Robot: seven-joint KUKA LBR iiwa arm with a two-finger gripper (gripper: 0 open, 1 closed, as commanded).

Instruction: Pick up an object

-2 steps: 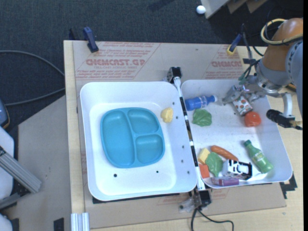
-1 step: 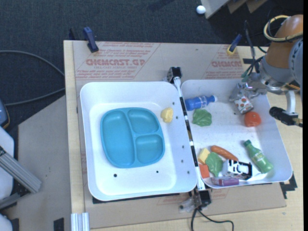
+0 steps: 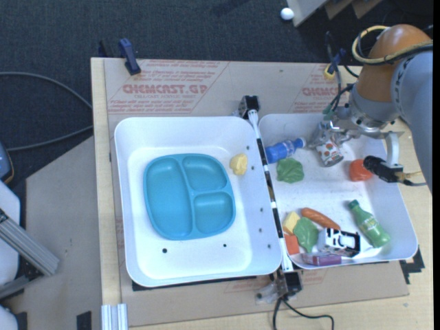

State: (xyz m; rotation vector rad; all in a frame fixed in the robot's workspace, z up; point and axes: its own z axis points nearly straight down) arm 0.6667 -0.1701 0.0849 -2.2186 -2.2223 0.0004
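Listed from largest to smallest: a bench [image 3: 172, 88] surfaced with printed brown board is seen, bearing two shallow white bins side by side. The left bin [image 3: 137, 253] contains a blue divided tray [image 3: 190, 195] near its centre and a small yellow object [image 3: 238, 163] just beside the tray's upper right corner, close to the bin's right wall. The right bin [image 3: 395, 215] is reached into by the grey arm [image 3: 405, 81], whose orange band [image 3: 386, 57] is seen above the wrist. The gripper [image 3: 331, 145] is positioned low over the upper part of the right bin, directly above a small white cup with red markings [image 3: 331, 155]; whether the cup is held, and how wide the gripper stands, cannot be told. Further contents of the right bin are recorded as follows: a blue bottle [image 3: 282, 148] lying near the upper left corner, a green leafy item [image 3: 290, 170] just below it, a red-orange object [image 3: 359, 170] towards the right wall, a green bottle [image 3: 368, 224] lying tilted at the lower right, and a carrot [image 3: 319, 217] among a cluster of small items at the lower left.
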